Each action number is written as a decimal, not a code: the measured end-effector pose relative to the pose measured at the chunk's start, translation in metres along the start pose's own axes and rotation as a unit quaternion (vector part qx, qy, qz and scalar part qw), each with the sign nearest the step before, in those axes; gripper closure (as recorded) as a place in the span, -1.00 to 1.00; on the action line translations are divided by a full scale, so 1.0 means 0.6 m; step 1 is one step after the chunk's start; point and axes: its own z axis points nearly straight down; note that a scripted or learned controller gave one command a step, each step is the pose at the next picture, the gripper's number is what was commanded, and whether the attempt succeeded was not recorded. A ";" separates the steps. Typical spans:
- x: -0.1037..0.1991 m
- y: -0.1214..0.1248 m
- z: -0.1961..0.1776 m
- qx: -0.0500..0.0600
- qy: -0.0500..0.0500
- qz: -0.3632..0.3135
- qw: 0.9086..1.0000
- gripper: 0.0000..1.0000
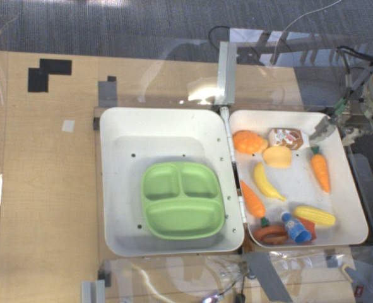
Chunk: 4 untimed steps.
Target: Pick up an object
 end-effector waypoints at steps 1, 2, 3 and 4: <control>0.097 0.013 0.207 0.002 0.000 0.010 1.000 -1.00; 0.154 -0.057 0.262 -0.008 -0.002 0.027 1.000 -1.00; 0.064 -0.158 0.242 0.000 0.000 0.030 1.000 -1.00; 0.155 -0.021 0.262 -0.008 0.000 -0.016 1.000 -1.00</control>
